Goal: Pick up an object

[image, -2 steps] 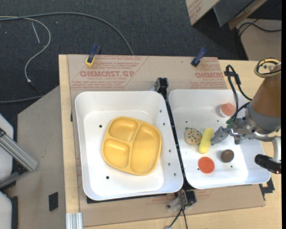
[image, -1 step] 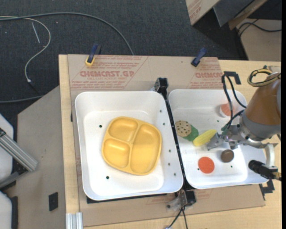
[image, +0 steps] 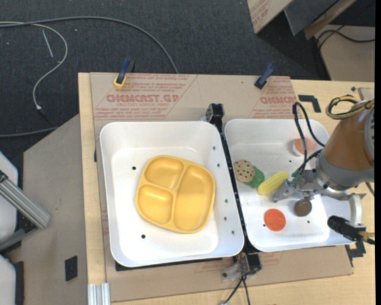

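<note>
Floor (image: 178, 30) covered in dark speckled carpet. White cable (image: 44, 56) looped across carpet at upper left. Bench top lined with printed cardboard sheet (image: 149, 95), secured at far edge by two blue clamps (image: 123, 71). Cardboard box (image: 268, 13) seen at top right. Metal rail (image: 21, 199) noted at left edge. Lighting even, shadows soft.

Bright, even overhead light, soft shadows, mild glare on the white bins (image: 113, 149), slightly soft focus.

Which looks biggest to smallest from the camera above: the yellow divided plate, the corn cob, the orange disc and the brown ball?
1. yellow divided plate
2. corn cob
3. orange disc
4. brown ball, partly hidden by the arm, so its rank is unsure.
</note>
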Tool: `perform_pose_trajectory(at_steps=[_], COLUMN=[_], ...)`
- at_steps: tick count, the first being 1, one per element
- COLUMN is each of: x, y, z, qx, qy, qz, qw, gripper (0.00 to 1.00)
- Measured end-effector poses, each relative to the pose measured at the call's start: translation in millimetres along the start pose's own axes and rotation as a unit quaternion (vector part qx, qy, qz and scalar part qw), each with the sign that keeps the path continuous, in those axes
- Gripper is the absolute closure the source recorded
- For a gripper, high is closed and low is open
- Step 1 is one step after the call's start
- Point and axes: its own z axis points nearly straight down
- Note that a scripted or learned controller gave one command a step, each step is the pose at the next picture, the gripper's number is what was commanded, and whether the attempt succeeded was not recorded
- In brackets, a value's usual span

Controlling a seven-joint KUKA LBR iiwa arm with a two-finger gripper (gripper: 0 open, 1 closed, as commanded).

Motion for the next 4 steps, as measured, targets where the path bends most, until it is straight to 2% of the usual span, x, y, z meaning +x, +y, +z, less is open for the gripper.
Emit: perform_pose_trajectory(at_steps=[1,3,4], x=[0.0,-8.4,45.2], y=[0.9,7.9,9.9], z=[-11.8,-114.5,-129.9], qx=[-0.002,-0.005,-0.004], qy=[0.0,-0.002,0.0], qz=[0.0,0.0,-0.003], qw=[1.0,1.0,1.0], gripper=[1.0,1.0,1.0])
